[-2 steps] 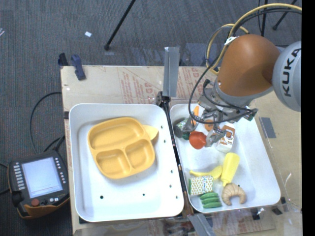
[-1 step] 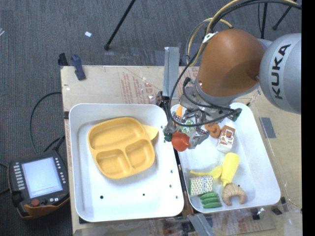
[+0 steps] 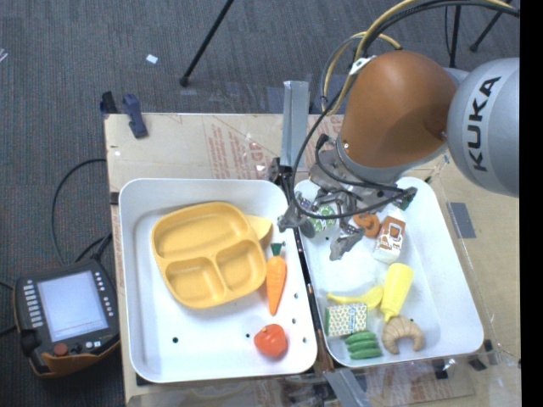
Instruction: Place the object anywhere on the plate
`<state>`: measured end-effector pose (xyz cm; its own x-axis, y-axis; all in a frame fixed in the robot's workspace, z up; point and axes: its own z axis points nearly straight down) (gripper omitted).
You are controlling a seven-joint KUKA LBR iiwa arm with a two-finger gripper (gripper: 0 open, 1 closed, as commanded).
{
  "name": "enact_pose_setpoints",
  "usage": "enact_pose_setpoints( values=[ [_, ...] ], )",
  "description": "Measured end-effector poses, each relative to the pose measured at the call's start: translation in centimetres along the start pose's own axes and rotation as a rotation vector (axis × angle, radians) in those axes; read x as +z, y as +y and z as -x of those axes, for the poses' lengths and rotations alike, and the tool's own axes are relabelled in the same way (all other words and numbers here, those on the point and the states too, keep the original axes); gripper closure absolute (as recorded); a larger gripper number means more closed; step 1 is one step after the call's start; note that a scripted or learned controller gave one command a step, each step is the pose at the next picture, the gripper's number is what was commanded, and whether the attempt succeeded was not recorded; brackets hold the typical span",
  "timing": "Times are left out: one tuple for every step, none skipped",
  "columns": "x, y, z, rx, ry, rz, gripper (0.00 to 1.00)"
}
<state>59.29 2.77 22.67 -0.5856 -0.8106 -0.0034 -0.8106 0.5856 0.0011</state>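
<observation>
Small and roundish, white with green print: the green-and-white object (image 3: 322,218), partly hidden by the arm's wrist, so no finer detail to tell.

On the counter (image 3: 195,142), two white bins side by side. Left of the claw (image 3: 320,232), the left bin (image 3: 136,312), holding a yellow plate (image 3: 163,237) with three compartments, all bare. Just off the plate's edge on the claw's side, an orange carrot (image 3: 276,283), upright in the view with its green top nearest the claw. Below the carrot and farther from the claw, a red tomato-like piece (image 3: 271,340).

Beneath the claw, the right bin (image 3: 462,308). Just right of the claw, a small orange piece (image 3: 366,223) and a white-and-orange carton (image 3: 390,236), touching or nearly so. Lower down, away from the claw, a yellow bottle (image 3: 397,287), tilted, with a yellow banana-like piece (image 3: 356,297) beside it. Farther still, a green-and-white box (image 3: 346,319), a bunch of green pea pods (image 3: 362,344) and a brown croissant (image 3: 403,335).

Claw low over the upper left part of the right bin, fingers spread well apart. Green-and-white object right there in the gap between the fingers, in the right bin and well apart from the plate. Cannot tell whether either finger touches it; no firm hold visible.
</observation>
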Motion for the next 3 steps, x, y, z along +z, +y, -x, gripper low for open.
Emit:
enact_pose_setpoints(
  values=[
    [3.3,1.6,-0.3,-0.133,0.002,0.002,0.00],
    [2.2,1.6,0.0,-0.133,-0.002,0.001,1.00],
    [-3.5,5.2,5.4,-0.207,-0.003,-0.003,1.00]
  ],
)
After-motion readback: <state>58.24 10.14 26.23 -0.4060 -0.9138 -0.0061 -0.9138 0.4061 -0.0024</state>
